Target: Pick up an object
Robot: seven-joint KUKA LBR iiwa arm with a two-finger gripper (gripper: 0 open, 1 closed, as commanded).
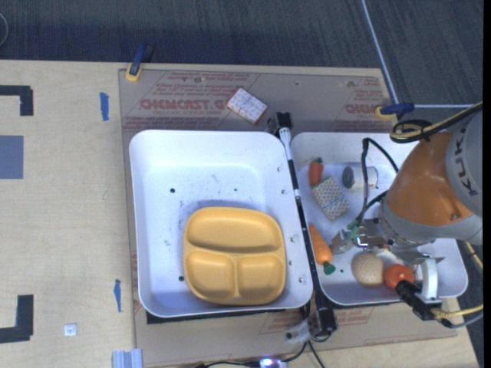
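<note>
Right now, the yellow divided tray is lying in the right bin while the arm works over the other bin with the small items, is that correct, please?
Not quite: the yellow divided tray lies in the left bin, not the right one. The camera view shows it there, while the arm works over the right bin, which holds the small items such as the carrot.

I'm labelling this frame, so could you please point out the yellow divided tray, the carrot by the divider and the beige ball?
yellow divided tray (pixel 235 254), camera view, centre ridge.
carrot (pixel 320 244), camera view, middle of its orange body.
beige ball (pixel 368 268), camera view, its top.
</note>
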